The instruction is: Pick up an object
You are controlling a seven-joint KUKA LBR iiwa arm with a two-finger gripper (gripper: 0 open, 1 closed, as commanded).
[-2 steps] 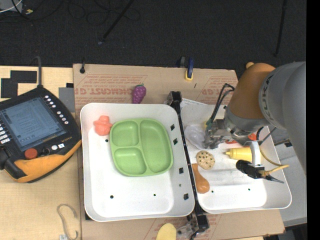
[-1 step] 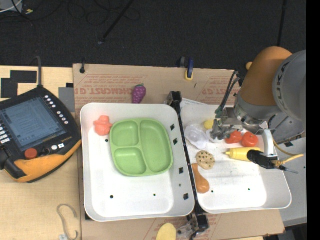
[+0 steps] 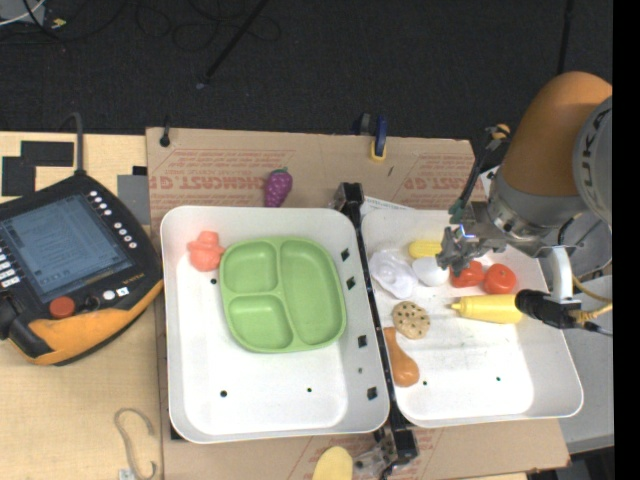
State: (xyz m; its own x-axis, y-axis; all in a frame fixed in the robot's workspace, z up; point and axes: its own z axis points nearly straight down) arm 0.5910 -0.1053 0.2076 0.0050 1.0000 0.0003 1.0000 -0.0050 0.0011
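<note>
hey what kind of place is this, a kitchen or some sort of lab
Most likely a robotics lab bench, not a kitchen: a robot arm reaches over two white bins, the food looks like plastic toys, and a teach pendant sits beside them.

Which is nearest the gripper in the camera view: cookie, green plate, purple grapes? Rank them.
From the gripper:
1. Cookie, right bin, just below-left of it.
2. Green plate, left bin.
3. Purple grapes, on the cardboard behind the left bin.

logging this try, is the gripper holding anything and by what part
Cannot be told: the gripper sits low over the red tomato, but its tips are too small to read.
</note>
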